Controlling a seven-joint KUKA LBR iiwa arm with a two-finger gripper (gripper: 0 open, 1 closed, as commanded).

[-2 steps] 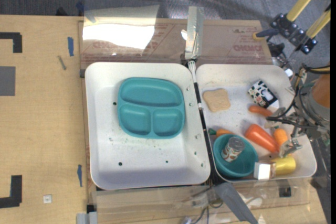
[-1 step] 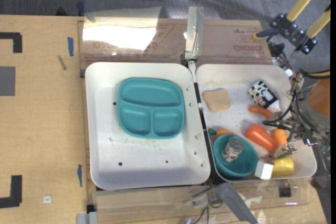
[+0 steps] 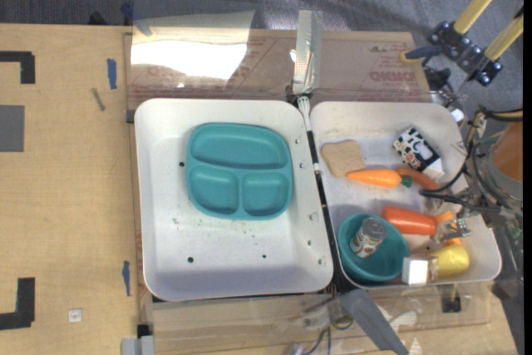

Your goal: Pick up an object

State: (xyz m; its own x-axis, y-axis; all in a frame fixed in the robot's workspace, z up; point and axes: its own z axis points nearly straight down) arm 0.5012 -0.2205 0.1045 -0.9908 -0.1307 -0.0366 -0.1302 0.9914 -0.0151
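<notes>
Item: short orange plastic toy vegetable, rounded, smooth, glossy.

Location: right-hand white bin, just beside the gripper on the side away from the arm, lying flat.

Handling (judged): light, rigid, somewhat slippery; likely to roll. Best taken across its narrow middle.

Gripper: low over the bin amid cables; whether released or clenched cannot be told, and nothing is seen held.

Neighbours: teal bowl with a metal can, nearer the viewer than the gripper; yellow toy fruit close below it.
</notes>
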